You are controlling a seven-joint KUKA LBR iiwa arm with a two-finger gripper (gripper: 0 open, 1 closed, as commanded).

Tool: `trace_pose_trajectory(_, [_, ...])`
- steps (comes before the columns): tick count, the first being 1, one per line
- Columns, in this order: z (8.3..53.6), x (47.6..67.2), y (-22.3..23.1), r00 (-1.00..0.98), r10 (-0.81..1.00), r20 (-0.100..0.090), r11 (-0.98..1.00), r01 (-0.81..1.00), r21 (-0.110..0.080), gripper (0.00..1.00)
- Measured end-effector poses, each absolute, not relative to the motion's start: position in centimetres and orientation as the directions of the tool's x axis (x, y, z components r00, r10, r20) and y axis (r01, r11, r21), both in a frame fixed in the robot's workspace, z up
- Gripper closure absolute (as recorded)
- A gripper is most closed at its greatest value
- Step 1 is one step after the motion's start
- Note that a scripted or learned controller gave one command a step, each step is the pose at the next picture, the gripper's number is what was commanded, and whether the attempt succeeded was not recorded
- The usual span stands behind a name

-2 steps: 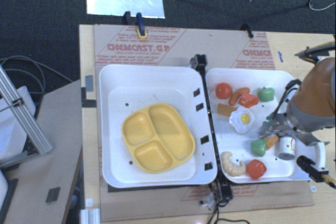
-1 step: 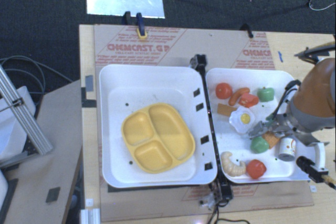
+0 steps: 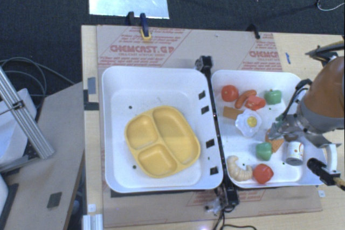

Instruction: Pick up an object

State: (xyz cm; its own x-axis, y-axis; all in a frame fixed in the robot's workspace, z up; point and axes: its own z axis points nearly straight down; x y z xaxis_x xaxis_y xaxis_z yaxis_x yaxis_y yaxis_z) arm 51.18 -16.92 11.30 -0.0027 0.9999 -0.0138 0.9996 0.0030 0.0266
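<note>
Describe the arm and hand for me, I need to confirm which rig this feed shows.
One arm enters from the right: a rounded orange-brown band over a grey section. Below it, the hand is dark grey metal, small and angular. A thin black cable loops along the wrist toward the hand. No readable markings show on it.

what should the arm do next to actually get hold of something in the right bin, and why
Probably a short straight descent onto the orange wedge. The gripper sits right over it in the right bin, with the green piece and the small can close on either side, so a sideways shift risks nudging those instead.
</note>
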Motion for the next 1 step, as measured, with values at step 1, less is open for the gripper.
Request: trace_pose_trajectory(1, [11.27,51.18,-16.91,-0.002,1.0,-0.014,0.003,1.0,0.027,0.0])
